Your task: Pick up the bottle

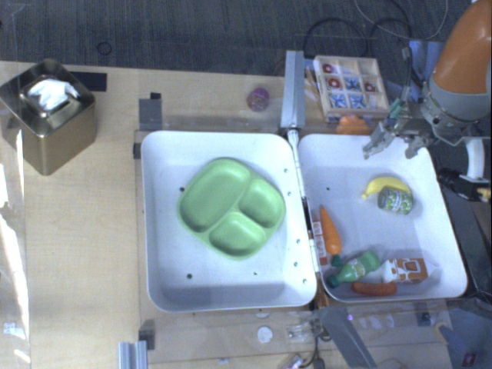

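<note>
A green bottle (pixel 357 268) lies on its side near the front of the right bin (pixel 452 241), its cap end pointing left and down. My gripper (pixel 397 141) hangs over the bin's far edge, well behind the bottle. Its two fingers are spread apart with nothing between them.
The right bin also holds a yellow banana (pixel 385 185), a green can (pixel 396 201), an orange carrot (pixel 330 231), a small carton (pixel 407 270) and a red sausage (pixel 374 288). The left bin (pixel 161 206) holds a green sectioned plate (pixel 231 207). A tissue box (pixel 48 118) stands far left.
</note>
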